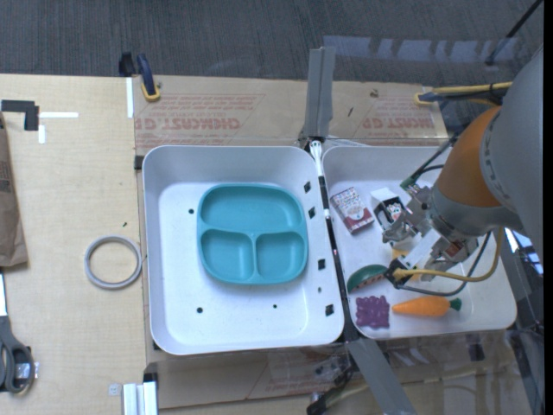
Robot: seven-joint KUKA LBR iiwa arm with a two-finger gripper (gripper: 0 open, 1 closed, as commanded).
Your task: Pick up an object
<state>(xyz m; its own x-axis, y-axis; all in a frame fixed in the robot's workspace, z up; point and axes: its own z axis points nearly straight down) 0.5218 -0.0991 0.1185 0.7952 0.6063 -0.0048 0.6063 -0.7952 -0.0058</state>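
Observation:
The right bin (484,314) holds several small things. A red and white packet (352,208) lies near its left wall, with a small white and black item (388,206) beside it. Toward the front lie a green piece (366,276), a purple bunch of grapes (373,311) and an orange carrot (425,306). My gripper (401,242) is down low in this bin, just right of the packet and above the green piece and the carrot. A yellow cable or strip (421,273) runs under it. The wrist hides what lies directly beneath.
The left bin (168,318) holds a teal divided plate (253,233). On the bench to the left lie a grey tape ring (113,261) and scissors (14,363). A metal divider post (319,93) stands between the bins at the back.

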